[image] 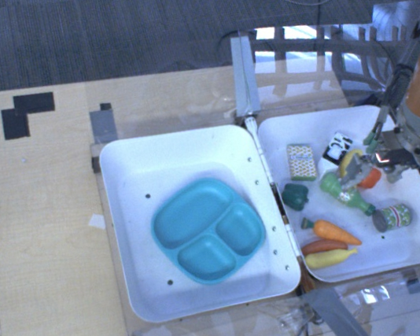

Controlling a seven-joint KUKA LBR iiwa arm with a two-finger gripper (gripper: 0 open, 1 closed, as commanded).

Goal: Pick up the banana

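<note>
Arm over right bin, banana untouched at the bin's front edge.
Banana lies flat along the near wall of the right bin, just below a red sausage and a carrot. Gripper is well apart from it – up by a green bottle and an orange piece; finger state: cannot tell. Blue tray sits in the left bin.
</note>
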